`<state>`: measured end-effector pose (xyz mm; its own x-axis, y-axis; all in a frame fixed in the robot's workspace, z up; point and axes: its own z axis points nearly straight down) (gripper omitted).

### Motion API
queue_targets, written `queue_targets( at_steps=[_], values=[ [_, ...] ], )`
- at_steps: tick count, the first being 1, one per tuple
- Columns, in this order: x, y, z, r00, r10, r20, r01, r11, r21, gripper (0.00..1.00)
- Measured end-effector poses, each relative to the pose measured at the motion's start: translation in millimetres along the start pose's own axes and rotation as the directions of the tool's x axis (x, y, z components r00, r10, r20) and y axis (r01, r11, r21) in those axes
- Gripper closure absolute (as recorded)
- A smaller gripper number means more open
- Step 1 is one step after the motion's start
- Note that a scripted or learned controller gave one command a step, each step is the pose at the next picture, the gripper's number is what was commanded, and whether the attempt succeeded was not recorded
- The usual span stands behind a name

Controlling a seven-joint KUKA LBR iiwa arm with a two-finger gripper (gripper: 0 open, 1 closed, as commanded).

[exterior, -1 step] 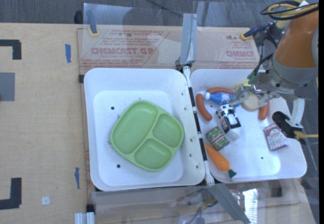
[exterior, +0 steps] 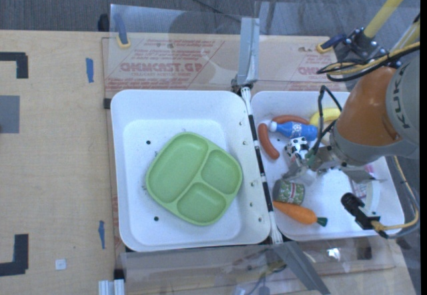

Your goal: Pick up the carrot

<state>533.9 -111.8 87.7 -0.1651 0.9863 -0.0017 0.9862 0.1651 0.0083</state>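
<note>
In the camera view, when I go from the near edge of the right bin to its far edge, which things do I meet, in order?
Carrot → green can → black-and-white cow toy → blue-and-white bottle.

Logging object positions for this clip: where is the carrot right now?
In the camera view, the carrot lies in the right bin, near its lower-left corner, just below a small green tin.

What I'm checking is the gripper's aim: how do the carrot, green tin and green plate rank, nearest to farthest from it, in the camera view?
1. Green tin, right bin, just lower left of the gripper.
2. Carrot, right bin, past the tin by the near wall.
3. Green plate, across in the left bin.
</note>
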Motion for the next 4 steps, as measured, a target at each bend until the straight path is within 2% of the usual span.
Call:
queue_targets(
  at_steps=[1,2,3,4],
  values=[
    [19,-49,-1,0.972,0.235,0.001,-0.235,0.972,-0.002,0.00],
    [-11,55,-14,0.935,0.354,0.002,-0.354,0.935,0.009,0.00],
    [-71,7,-5,0.769,0.639,-0.010,-0.639,0.769,-0.004,0.00],
    [-5,-55,-77,0.861,0.509,0.002,-0.509,0.861,0.013,0.00]
  ],
)
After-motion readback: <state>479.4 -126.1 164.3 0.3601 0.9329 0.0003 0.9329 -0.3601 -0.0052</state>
